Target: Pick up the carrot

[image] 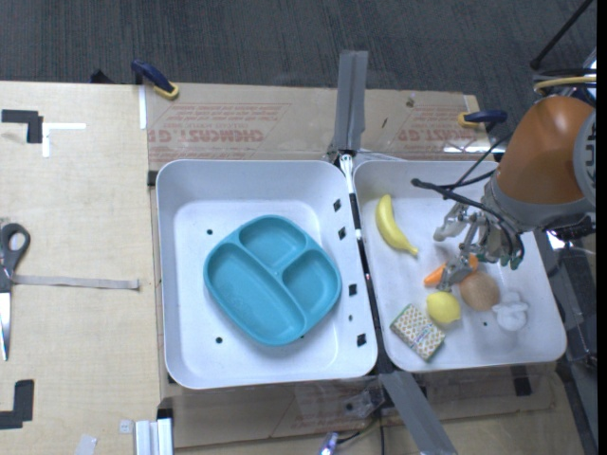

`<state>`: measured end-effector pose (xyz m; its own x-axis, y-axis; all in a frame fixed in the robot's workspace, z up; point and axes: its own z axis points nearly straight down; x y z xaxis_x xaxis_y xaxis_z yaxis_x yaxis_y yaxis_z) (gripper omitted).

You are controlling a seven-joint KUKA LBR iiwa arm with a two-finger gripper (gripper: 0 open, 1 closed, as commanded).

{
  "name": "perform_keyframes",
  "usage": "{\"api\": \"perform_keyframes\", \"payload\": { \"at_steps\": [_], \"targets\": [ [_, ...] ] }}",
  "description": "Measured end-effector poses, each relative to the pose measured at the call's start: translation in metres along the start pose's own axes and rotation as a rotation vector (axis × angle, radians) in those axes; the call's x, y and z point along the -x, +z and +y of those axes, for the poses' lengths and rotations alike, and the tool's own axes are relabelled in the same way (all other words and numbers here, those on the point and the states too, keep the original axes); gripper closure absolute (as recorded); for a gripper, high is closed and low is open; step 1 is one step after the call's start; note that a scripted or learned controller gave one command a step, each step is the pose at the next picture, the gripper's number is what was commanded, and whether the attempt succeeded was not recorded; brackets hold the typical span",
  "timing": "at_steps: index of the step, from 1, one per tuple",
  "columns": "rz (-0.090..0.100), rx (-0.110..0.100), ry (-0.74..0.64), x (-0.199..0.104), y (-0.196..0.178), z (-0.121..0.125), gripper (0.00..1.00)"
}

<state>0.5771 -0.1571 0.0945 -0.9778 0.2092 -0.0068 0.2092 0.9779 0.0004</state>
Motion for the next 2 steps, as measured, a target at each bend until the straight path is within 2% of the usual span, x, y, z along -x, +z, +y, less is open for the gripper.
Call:
{"api": "perform_keyframes", "payload": {
  "at_steps": [1,2],
  "targets": [
    [0.001,0.001,-0.033,-0.019,0.0,0.038,0.0],
    [-0.006,0.0,-0.036,-0.016,-0.01,0.039,1.0]
  ]
}}
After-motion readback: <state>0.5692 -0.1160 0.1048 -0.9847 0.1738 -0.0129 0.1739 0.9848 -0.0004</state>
